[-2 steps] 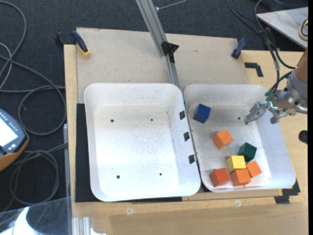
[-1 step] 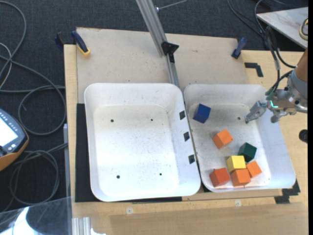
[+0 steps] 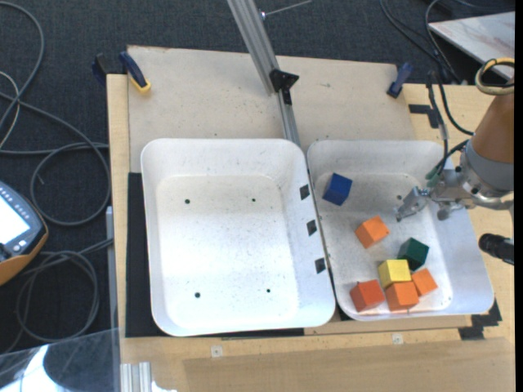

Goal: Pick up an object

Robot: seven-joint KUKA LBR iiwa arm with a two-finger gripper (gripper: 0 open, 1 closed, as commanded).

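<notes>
Hand hangs over the right bin, near its far-right side; can't tell whether it's apart or together at this angle. Nothing visible in it. Probably poised there to drop onto a block. Closest candidates: lone orange block and blue block, both loose w/ room around them. Green block sits against a tight cluster, yellow block among the orange ones, likely harder to grab. Left bin holds no blocks. Both bins sit side by side on the counter.
</notes>
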